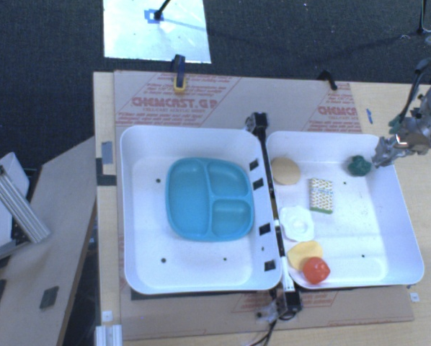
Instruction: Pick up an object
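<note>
Two shallow white bins are seen side by side on the desk (223,92). The left bin (140,265) carries a blue divided plate (208,199); the right bin (399,244) carries the loose objects: a tan round piece (285,170) near the divider, a patterned sponge-like block (321,194) beside it, a white flat piece (297,223) lower down, a yellow piece (303,251) touching a red ball (316,270) at the near edge, and a dark green lump (359,166) near the far right corner. The pincer (385,154) is positioned at the right rim of the right bin, just beside the green lump. Nothing is seen between its tips, and whether it is released or clenched cannot be told at this resolution. The step in hand is judged to be the approach: no object is lifted yet, and the green lump is taken as the likely target, since it lies closest. For the next move, the tool would need to be centred over the lump, lowered with the lump between the tips, and closed before any lift. The bin wall close by is judged a hazard.
</note>
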Action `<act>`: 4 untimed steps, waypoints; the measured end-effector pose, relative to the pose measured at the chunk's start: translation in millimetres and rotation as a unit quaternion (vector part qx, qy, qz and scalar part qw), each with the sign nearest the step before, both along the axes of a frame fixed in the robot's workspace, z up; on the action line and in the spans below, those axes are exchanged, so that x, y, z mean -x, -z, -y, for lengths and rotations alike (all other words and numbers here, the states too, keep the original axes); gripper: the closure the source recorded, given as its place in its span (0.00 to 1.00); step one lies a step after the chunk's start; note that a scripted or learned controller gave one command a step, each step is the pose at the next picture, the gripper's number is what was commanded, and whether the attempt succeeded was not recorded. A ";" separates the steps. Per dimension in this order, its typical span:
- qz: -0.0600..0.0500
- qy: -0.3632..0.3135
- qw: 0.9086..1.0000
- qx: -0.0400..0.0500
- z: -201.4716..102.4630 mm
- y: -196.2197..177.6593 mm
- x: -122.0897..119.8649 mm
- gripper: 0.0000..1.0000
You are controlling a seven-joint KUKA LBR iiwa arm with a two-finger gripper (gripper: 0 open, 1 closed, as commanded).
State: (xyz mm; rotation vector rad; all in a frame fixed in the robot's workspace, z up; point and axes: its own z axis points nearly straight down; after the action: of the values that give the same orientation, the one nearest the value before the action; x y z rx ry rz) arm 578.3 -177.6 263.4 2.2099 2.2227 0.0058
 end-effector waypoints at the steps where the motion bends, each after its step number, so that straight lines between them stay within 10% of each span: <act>1: -0.004 -0.001 1.000 -0.002 -49.4 11.0 17.6 1.00; 4: -0.003 -0.002 1.000 -0.002 -217.7 38.6 43.3 1.00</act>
State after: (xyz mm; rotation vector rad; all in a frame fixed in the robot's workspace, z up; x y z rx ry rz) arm 535.0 40.1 224.9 2.2103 2.2341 0.0036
